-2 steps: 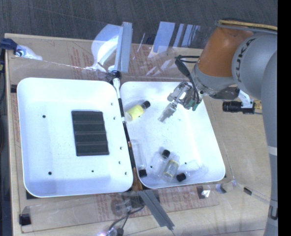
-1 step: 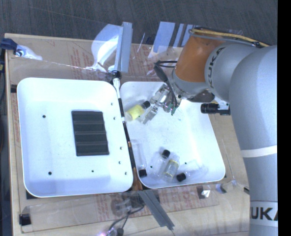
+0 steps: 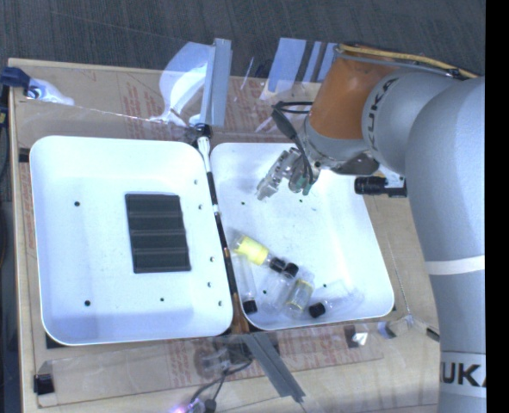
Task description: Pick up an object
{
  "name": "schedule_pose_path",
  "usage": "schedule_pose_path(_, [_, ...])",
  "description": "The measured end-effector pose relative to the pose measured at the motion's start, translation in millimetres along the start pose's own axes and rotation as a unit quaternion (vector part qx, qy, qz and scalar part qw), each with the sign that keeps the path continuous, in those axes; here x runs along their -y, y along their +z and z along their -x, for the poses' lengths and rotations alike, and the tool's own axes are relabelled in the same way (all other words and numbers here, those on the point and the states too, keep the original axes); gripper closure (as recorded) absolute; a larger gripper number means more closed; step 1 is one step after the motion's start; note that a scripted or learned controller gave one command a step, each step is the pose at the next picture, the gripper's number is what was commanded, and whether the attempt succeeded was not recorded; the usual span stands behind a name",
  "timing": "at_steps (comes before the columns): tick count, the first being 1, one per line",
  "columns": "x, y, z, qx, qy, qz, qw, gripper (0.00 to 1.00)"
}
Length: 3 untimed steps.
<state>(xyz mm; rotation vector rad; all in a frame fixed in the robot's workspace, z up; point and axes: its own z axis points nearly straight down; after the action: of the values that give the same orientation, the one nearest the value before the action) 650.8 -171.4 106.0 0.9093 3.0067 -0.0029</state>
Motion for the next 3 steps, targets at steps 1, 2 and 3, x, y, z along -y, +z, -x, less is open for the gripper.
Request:
schedule_pose_path(1, [32,-2,21,0.002,-0.018,0.001,0.9998,1.0])
schedule_pose_path(2, [32,-2,21,0.002,-0.018,0.001,0.9998,0.0])
schedule_pose_path(3, [32,-131,19,0.002,-0.021,0.002,0.9998,0.0])
